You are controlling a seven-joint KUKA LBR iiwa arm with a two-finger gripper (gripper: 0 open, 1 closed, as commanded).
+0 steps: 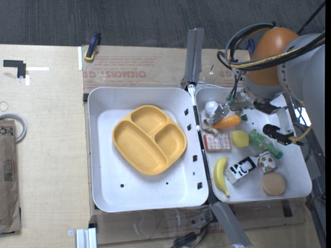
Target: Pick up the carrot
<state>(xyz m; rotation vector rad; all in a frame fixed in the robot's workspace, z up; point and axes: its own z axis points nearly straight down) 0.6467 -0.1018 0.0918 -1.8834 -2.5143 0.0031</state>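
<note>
Camera view gives us two white bins side by side. In the left bin (98, 154) we see a yellow divided plate (149, 138). In the right bin (300, 161) the carrot (228, 122) lies near the far left corner, tilted, its thick end toward the arm. Our gripper (223, 110) sits just over the carrot's left part, touching or nearly so; we cannot tell how far it is open or whether it has hold of anything. Nearby we see a lemon (240, 139), a small red box (217, 142), a banana (222, 175) and a green bottle (265, 143).
</note>
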